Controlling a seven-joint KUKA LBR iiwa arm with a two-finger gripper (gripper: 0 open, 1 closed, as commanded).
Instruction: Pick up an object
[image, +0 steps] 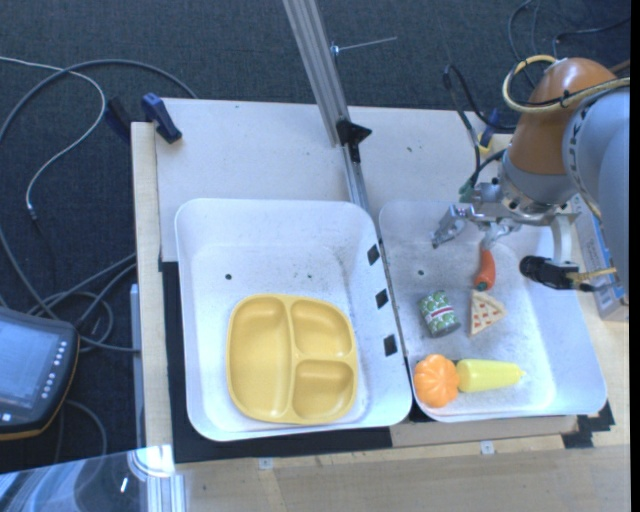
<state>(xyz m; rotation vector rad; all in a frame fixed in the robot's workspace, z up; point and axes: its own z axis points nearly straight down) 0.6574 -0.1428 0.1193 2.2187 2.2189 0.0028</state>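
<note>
From where I stand, the arm reaches in from the right and hangs over the far part of the right bin (570, 330), with the gripper (472, 226) low above the white floor near that bin's back edge. Its 2 fingers look spread apart, 1 pointing left toward the bin's middle and the other slanting down toward the toy carrot (485, 269). Nothing sits between them, so the hand is released and grasping nothing.

The things it could take all lie in the right bin. The carrot, orange with a green top, lies just below the gripper, close to the lower finger, though I cannot tell whether they touch. Beside it toward the front is a pizza slice (486, 314), and to the left of that a small green can (438, 313) on its side. At the front edge a small pumpkin (435, 380) sits touching a yellow corn cob (488, 375). The left bin (200, 240) holds only 1 thing, a yellow divided plate (292, 357), well apart from the arm.

I would judge this to be the approach step, with no pick made yet. The carrot seems the likeliest target, being nearest. The next move calls for centring the open fingers over its narrow body, turning the wrist so they straddle it across its width, then descending and closing. It is slim and rounded, so an off-centre squeeze could roll it away
</note>
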